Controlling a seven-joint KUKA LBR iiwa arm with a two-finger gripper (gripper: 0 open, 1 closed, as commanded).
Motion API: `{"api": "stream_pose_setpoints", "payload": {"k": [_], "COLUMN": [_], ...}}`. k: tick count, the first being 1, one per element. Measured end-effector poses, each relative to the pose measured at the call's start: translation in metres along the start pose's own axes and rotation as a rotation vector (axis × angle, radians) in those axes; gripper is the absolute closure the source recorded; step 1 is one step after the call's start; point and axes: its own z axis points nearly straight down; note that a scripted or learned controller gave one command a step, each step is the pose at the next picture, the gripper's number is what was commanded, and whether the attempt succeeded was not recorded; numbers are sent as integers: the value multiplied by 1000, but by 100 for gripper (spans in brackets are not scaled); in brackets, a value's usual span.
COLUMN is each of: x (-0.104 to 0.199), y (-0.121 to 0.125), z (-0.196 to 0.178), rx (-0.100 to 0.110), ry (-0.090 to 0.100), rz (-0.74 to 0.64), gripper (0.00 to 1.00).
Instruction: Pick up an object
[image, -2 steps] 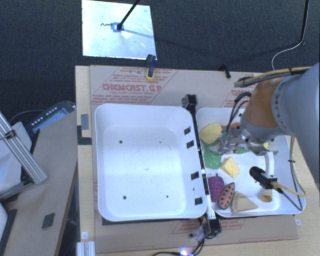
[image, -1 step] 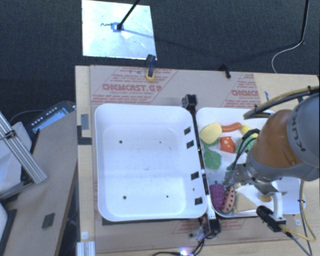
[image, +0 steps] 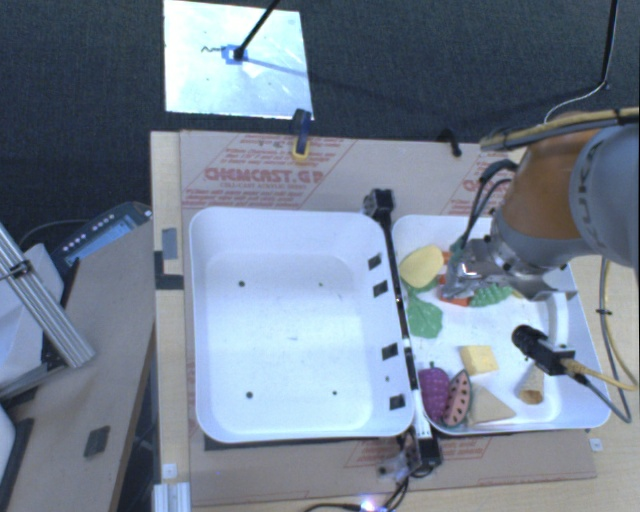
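Observation:
The right bin (image: 585, 395) holds several toy foods. A yellow lemon-like piece (image: 421, 266) lies at its upper left, a green leafy piece (image: 424, 319) just below it. A yellow cheese block (image: 479, 358) sits near the middle, an ice-cream cone (image: 531, 385) to its right. Along the front lie purple grapes (image: 434, 384), a watermelon slice (image: 458, 397) and a tan wedge (image: 489, 405). My gripper (image: 466, 272) is low over an orange and green piece (image: 470, 293) beside the lemon, with the grey wrist hiding how its tips stand.
The left bin (image: 290, 320) lies beside the right one, with a black divider strip (image: 392, 300) between them. A black cable connector (image: 540, 348) hangs off the arm over the right bin. Cardboard (image: 260, 170) underlies both bins; a yellow clamp (image: 300, 150) sits at the back.

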Motion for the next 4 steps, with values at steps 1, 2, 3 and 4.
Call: {"api": "stream_pose_setpoints", "payload": {"k": [1,2,3,4], "x": [38,113,132,238], "y": [-46,23,-4,33], "z": [6,6,7,-72], "rx": [17,8,17,4], "ry": [3,3,2,8], "rz": [4,-2,4,-5], "gripper": [100,100,100,100]}}
